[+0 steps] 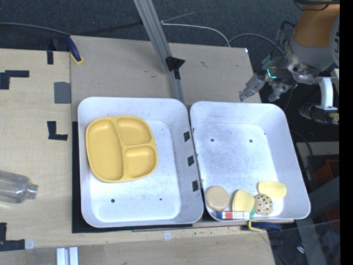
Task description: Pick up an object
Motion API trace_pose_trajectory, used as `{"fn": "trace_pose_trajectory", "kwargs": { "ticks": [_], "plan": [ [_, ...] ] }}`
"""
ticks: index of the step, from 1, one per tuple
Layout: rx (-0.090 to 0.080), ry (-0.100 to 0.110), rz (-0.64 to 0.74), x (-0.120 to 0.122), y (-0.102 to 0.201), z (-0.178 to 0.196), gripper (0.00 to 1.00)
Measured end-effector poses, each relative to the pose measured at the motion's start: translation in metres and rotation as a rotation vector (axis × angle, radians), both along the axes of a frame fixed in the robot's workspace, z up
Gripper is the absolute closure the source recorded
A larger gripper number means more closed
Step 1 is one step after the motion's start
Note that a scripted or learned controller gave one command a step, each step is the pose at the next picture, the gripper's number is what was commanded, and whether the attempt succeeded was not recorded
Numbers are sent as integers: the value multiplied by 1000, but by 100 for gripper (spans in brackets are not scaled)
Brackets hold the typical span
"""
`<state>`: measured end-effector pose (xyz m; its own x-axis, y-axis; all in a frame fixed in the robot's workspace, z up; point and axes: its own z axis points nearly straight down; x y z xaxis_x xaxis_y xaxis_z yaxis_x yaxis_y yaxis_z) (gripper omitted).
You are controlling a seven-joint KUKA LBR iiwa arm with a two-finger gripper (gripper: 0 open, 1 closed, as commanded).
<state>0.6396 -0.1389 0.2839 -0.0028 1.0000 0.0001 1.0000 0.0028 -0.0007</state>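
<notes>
Beyond the far right corner of the right bin [287, 126], above the bench [215, 70], hung the gripper [263, 91], carried by the grey arm [311, 26] with its orange band. Its two fingers stood apart, one dark finger [249, 87] pointing down toward the bin's far rim and the other just beside it toward the arm, and nothing lay between them. A small green light glowed on the wrist just above the fingers.

Along the near wall of the right bin, well apart from the gripper, sat a cluster of small food-like objects. A round tan piece [217, 197] lay nearest the bin's left wall, a pale yellow wedge [242, 201] rested just beside it, a speckled cookie [264, 205] touched the wedge, and a yellow rounded piece [272, 189] sat just behind the cookie. A thin strip with red and blue marks [234, 216] lay against the near wall under them.

To the left of the right bin, touching it along one side, stood the left bin [132, 203], and a yellow divided plate [121, 148] with three compartments lay in its far half. Well to the left of that bin, a clear plastic bottle [16, 187] lay on its side on the bench. A grey metal pole [154, 29] slanted across the bench behind both bins.
</notes>
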Motion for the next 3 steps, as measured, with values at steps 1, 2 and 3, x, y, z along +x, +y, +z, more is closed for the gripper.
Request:
{"fn": "trace_pose_trajectory", "kwargs": {
  "ticks": [1, 2, 3],
  "plan": [
    [1, 10, -3, -35, 21, -109, 0],
    [1, 1, 1, -32, 22, -94, 100],
    [2, -6, 4, -74, 78, 0, 100]
  ]
}}
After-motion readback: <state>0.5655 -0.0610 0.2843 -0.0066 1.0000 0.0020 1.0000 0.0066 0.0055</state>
